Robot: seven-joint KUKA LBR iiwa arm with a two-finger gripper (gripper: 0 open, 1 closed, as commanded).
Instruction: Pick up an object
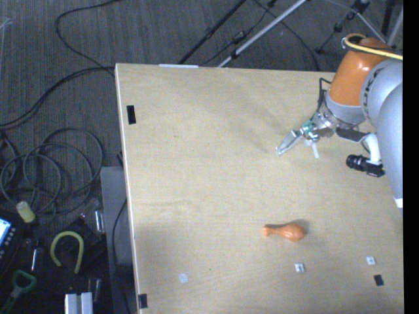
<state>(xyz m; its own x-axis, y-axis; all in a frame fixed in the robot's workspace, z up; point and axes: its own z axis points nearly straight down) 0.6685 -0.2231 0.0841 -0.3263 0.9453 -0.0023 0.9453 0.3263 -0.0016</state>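
Observation:
An orange, pear-shaped object (285, 231) lies on its side on the tan bench top (196, 175), right of the middle toward the front. My gripper (298, 150) hangs at the right, well behind the orange object and apart from it. It is open. One pale finger (285, 145) slants out to the lower left and a shorter one (315, 150) points down, with nothing between them. The grey arm with its orange band (353, 70) comes in from the right edge.
Small black and white markers sit on the bench: one at the back left (131, 114) and several near the front right (299, 267). Cables (52, 169) and tools lie on the floor off the left edge. Stand legs (275, 15) cross behind the bench.

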